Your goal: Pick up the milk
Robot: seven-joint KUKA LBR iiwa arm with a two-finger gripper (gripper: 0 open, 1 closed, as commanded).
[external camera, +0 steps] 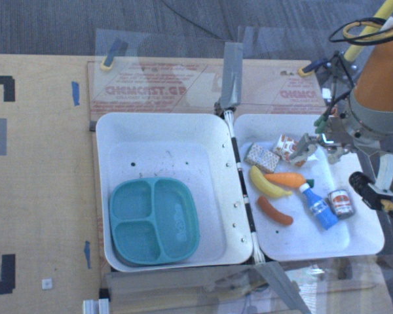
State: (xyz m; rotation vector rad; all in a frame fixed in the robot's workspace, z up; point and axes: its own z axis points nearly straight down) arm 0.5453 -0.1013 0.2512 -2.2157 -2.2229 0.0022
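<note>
A: What sits in the left bin?

B: A teal divided plate, three compartments, lying flat at the near left of the bin floor.

A: And the right bin?

B: A yellow banana towards its left side, with an orange carrot just right of it, the two touching. Nearer lies a reddish sausage, apart from both. A grey patterned box sits farther back, beside the banana's far end.

A: Anything more?

B: A blue bottle with a white top, lying tilted, and a small can with a red label just right of it.
</note>
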